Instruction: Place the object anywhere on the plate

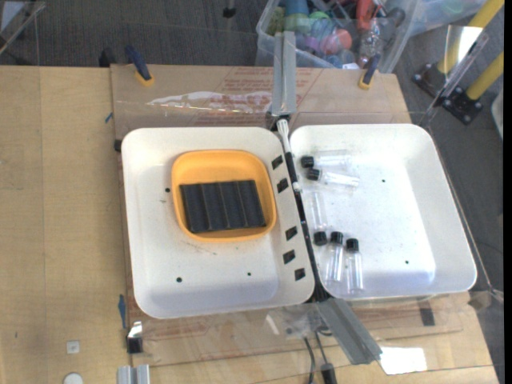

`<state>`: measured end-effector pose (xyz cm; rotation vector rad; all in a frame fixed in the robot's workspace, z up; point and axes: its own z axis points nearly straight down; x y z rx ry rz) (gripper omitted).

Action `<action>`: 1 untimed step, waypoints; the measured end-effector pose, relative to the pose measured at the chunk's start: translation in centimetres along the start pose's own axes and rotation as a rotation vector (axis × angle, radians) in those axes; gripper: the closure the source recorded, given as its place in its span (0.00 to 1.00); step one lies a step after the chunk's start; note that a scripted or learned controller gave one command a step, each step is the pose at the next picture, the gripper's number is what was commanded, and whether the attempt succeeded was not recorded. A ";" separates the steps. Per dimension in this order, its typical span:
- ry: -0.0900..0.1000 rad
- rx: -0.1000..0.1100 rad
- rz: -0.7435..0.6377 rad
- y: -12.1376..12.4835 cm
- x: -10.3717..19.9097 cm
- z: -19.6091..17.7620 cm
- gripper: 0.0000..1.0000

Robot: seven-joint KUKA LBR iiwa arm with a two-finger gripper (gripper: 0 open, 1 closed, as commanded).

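Note:
An orange plate (186, 166) sits in the left white bin (152, 270). A black ribbed rectangular object (222, 206) lies flat on the plate, covering most of its floor. In the right white bin (416, 214) lie several clear plastic vials with black caps: one pair near the top left (324, 175) and a cluster at the bottom left (340, 258).
A metal divider rail (282, 86) runs between the two bins. A clear tub of colourful toys (340, 14) stands beyond the bench at the top. Blue clamps (141, 70) hold the brown board behind the bins.

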<state>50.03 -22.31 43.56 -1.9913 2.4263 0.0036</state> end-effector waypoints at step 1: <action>-0.001 -0.002 -0.435 1.6 0.3 0.1 1.00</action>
